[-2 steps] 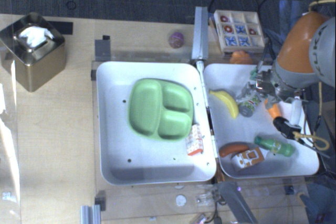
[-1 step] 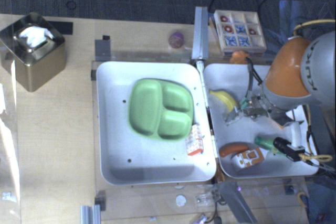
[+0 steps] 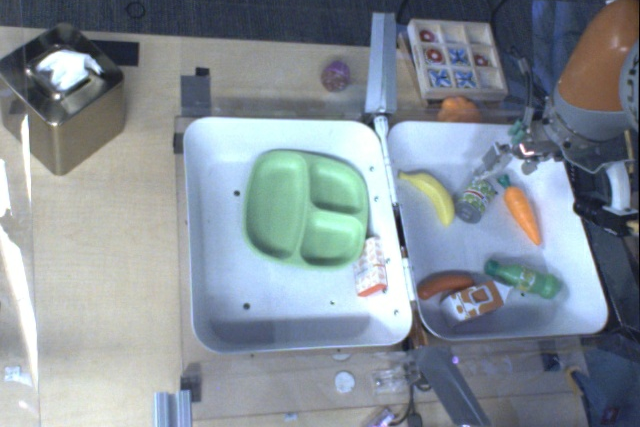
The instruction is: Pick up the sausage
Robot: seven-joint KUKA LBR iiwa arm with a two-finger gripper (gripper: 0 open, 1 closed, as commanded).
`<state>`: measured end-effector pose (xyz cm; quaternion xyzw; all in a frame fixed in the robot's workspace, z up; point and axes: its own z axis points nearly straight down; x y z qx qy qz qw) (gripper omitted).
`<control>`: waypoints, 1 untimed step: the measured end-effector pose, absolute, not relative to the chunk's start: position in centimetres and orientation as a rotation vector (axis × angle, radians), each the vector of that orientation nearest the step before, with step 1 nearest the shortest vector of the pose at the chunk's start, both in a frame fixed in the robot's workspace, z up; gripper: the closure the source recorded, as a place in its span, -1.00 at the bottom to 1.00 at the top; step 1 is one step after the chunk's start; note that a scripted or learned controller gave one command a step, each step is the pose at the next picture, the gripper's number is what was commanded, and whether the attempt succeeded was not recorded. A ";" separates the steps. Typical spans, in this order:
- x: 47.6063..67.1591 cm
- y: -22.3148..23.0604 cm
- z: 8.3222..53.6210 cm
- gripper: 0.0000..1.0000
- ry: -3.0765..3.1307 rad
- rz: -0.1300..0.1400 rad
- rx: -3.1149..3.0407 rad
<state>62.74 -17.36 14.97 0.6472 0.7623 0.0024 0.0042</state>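
Camera view, looking down at a slant: the sausage (image 3: 451, 284) lies in the right bin (image 3: 592, 315), near its front edge and toward its left side. It is reddish brown, and its long axis runs roughly left to right across the picture, with the left end dipping slightly toward the front and the right end rising a touch. A small orange and white packet (image 3: 474, 301) sits just in front of it, touching or nearly so, and a green bottle (image 3: 524, 279) lies just to its right (its cap end points left). Any printing on the packet is too small to read.

Further back in the same bin are a yellow banana (image 3: 431, 196), a small can (image 3: 475, 200) lying tilted, and an orange carrot (image 3: 523, 214). The gripper (image 3: 508, 153) is over the back of this bin above the can, well apart from the sausage; whether its fingers are apart or together I cannot tell.

The left bin (image 3: 215, 310) holds a green divided tray (image 3: 305, 207) and a small red and white carton (image 3: 372, 267) beside it, lettering illegible. Behind the bins rests a tic-tac-toe board (image 3: 456, 59).
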 end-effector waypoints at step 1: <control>54.1 -15.2 16.6 -1.00 2.751 0.005 1.503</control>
